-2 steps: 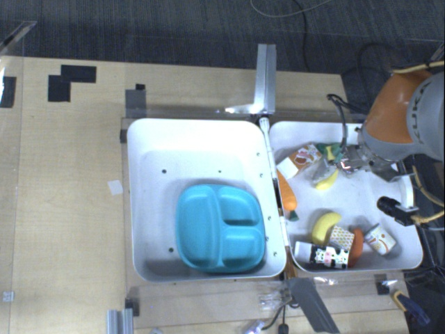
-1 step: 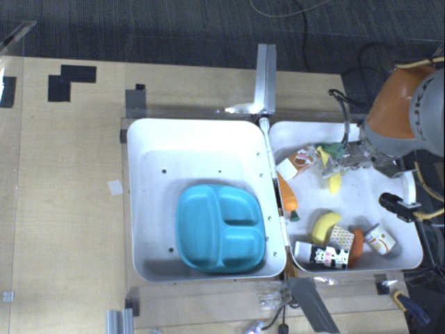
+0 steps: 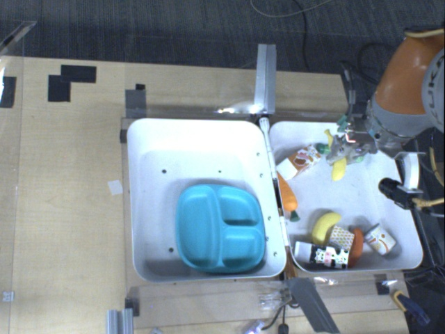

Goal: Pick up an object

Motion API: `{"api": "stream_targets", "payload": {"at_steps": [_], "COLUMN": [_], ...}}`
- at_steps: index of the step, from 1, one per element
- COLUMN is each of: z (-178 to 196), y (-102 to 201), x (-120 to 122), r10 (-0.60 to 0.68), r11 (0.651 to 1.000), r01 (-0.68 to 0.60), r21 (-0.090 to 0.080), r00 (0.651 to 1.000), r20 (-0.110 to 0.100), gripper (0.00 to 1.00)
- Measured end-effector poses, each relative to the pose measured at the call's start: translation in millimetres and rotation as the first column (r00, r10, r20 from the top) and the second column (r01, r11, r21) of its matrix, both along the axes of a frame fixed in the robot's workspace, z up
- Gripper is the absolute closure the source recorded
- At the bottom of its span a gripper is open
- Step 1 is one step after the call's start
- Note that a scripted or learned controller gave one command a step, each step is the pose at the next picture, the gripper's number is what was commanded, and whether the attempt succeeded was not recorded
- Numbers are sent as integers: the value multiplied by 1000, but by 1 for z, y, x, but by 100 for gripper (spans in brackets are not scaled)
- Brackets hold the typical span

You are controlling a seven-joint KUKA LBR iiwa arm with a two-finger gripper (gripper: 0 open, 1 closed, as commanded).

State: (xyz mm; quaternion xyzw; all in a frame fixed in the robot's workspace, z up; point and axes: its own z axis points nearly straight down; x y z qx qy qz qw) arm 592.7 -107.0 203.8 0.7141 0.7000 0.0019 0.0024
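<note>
You have the gripper [image 3: 345, 145] low in the right bin [image 3: 410, 259], upper right of frame, over the banana [image 3: 338, 169]; its state I cannot tell; settle squarely before lifting.

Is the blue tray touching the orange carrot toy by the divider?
Apart. The camera view shows the blue tray in the left bin, the carrot across the divider.

The pincer [image 3: 345, 145] hangs over the right bin [image 3: 410, 256] just above a small banana [image 3: 338, 170], while a blue divided tray [image 3: 221, 228] lies in the left bin [image 3: 149, 186].
</note>
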Motion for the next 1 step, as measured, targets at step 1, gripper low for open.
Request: {"api": "stream_targets", "payload": {"at_steps": [1], "z": [33], "y": [20], "x": [-31], "r10": [-168], "r11": [986], "r01": [168], "r21": [1], "r00": [986], "r20": [-2], "gripper": [100]}}
